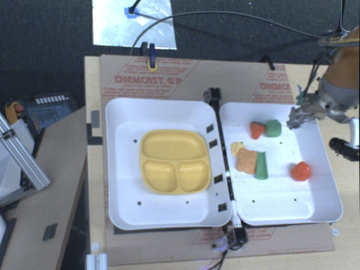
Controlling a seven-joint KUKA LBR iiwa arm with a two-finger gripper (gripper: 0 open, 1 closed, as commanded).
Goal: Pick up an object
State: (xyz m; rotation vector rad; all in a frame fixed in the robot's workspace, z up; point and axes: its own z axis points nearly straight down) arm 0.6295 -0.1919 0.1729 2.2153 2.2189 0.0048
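Note:
The right bin (315, 207) holds several small things. An orange-red piece (257, 130) lies beside a green round piece (273, 128) near the back. A tan-orange block (246, 161) touches a green stick (261, 165), with a small yellow bit (237, 148) just behind them. A red ball (300, 171) rests toward the right wall. My gripper (294, 121) hangs over the bin's back right, just right of the green round piece, with nothing seen between its fingers.
The left bin (121, 151) carries a yellow tray (174, 161) with three compartments. A black divider (220, 151) runs between the bins. A shiny sheet (132, 16) lies behind the bench, and cables cross the dark floor.

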